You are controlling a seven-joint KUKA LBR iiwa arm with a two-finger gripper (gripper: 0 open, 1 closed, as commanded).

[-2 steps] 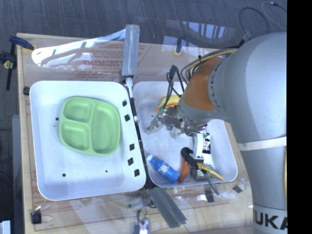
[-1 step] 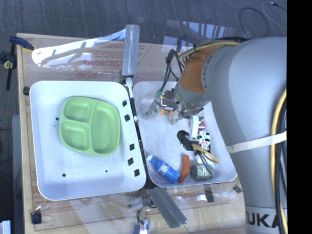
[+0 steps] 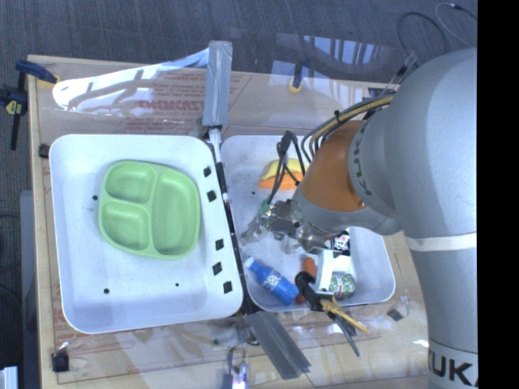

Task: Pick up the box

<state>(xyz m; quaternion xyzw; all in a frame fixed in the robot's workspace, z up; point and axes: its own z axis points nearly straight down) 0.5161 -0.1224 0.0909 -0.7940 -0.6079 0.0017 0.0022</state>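
Low in the right bin (image 3: 381, 286) the box (image 3: 332, 267) sits crammed among clutter — the arm's jaws, whose state I cannot tell, may snag the blue bottle (image 3: 271, 280) instead.

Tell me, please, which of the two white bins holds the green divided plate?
The left bin: the green plate lies in it, while the right bin holds a blue bottle and other clutter under the arm.

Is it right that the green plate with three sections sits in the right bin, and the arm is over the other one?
Not quite. The camera view shows the green plate in the left bin, not the right one. It does have three sections. The arm is over the other bin, the right bin, where the blue bottle lies.
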